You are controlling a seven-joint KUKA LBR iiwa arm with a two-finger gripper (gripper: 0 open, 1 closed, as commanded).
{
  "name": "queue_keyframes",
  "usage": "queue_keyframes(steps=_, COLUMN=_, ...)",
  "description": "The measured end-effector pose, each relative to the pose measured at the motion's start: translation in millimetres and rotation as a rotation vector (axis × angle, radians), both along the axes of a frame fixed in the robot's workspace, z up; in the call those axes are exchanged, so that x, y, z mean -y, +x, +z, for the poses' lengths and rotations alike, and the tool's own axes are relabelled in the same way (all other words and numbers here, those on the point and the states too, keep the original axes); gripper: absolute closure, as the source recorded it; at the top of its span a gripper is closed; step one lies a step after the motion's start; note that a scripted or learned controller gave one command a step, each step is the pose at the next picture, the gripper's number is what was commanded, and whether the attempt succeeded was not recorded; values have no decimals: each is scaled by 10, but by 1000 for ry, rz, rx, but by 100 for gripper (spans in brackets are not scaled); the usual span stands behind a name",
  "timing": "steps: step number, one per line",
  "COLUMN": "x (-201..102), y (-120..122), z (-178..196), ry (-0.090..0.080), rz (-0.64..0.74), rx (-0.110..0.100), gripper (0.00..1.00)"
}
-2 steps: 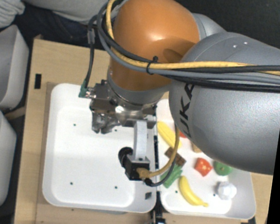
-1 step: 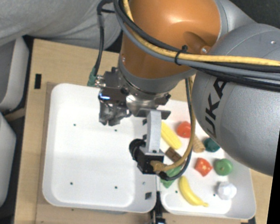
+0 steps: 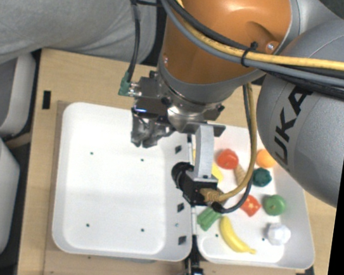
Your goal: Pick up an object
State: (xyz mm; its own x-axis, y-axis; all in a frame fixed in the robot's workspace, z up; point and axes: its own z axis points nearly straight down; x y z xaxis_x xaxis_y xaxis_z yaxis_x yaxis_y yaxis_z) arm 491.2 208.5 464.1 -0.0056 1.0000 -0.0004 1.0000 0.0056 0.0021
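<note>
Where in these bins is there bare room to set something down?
The left bin has bare floor from its left wall to the shared divider and along its front rim; the gripper hangs over its back right corner. The right bin is crowded: banana, green apple, white piece and other items leave only narrow gaps.

Pale wooden bench (image 3: 84, 82) (grey cloth (image 3: 51, 0) behind)

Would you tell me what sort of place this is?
Probably a robotics lab's grasping station: a KUKA arm reaches over a wooden bench with a left bin and a right bin holding toy fruit like a banana.
</note>
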Motion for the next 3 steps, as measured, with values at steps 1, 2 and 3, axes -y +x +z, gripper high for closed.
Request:
queue_keyframes(steps=1, x=-82, y=3, z=213, ry=-1, rz=0, rx=-1, gripper=100)
queue_keyframes(steps=2, x=-141, y=5, z=508, ry=-1, rz=-1, rx=0, gripper=100)
queue_keyframes(steps=3, x=-143, y=3, z=722, ry=-1, rz=2, rx=-1, gripper=100)
